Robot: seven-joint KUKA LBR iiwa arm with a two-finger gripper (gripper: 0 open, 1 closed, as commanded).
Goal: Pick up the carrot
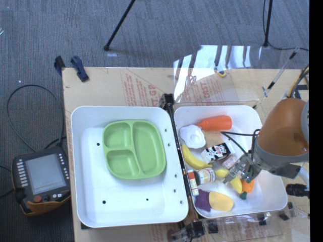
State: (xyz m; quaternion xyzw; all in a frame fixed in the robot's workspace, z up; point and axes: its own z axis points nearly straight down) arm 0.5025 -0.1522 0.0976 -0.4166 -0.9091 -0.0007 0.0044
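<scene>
The carrot [215, 123] lies flat near the far wall of the right bin [255, 116], well apart from the gripper [241, 174], so the pick looks not yet begun in any useful sense: nothing has been lifted and the reach, the closing and the raising all seem left to do. The gripper sits low over the near half of that bin, toward the near right corner from the carrot, above a small yellow and orange piece [242, 185]; whether it is open or closed I cannot tell, and nothing can be seen clamped in it. Counting what lies around the carrot: one white rounded piece [193, 135] just on its near-left side, one banana [193, 158] beyond that toward the near wall, one small black-and-white carton [220, 150], one little jar [203, 176], one purple piece [202, 200] and one yellow lemon-like piece [221, 201] by the near wall. There is one carrot only. The left bin [91, 195], across the divider from the carrot, holds one green divided plate [134, 148] with three compartments
</scene>
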